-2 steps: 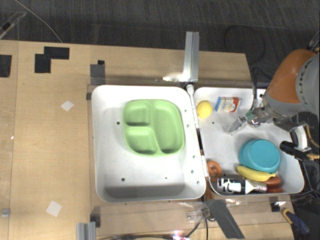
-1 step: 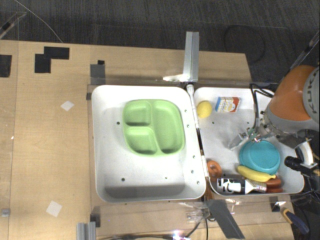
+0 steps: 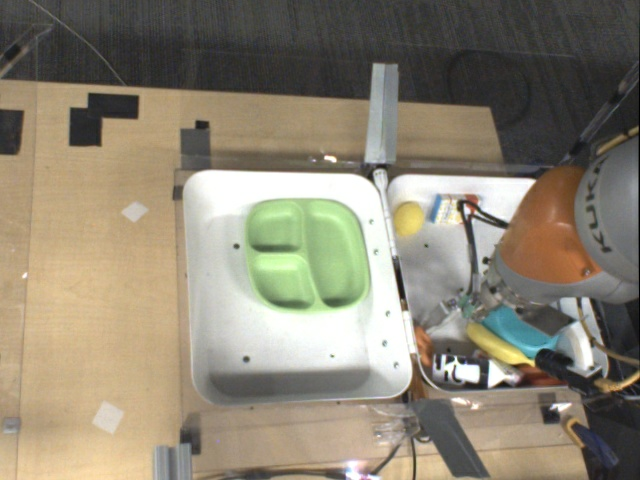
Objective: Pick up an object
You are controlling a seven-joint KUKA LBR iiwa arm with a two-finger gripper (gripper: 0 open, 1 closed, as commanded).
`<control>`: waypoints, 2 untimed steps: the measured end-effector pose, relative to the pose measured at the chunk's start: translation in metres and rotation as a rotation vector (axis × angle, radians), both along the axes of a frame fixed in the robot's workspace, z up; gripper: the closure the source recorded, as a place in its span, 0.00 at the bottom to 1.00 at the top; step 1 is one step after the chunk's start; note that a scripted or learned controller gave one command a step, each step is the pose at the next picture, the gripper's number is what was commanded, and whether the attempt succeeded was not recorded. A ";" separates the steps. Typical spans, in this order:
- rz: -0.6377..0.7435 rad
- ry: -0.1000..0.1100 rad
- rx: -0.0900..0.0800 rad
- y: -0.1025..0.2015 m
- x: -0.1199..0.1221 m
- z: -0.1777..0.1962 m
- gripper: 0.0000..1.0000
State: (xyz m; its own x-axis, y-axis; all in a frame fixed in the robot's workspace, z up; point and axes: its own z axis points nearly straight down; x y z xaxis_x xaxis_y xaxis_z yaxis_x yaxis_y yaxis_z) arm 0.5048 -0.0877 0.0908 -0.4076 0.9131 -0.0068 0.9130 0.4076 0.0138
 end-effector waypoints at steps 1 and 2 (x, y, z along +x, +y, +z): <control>-0.091 -0.006 0.005 -0.012 -0.003 0.000 0.00; -0.200 -0.005 0.004 -0.039 0.001 0.000 0.00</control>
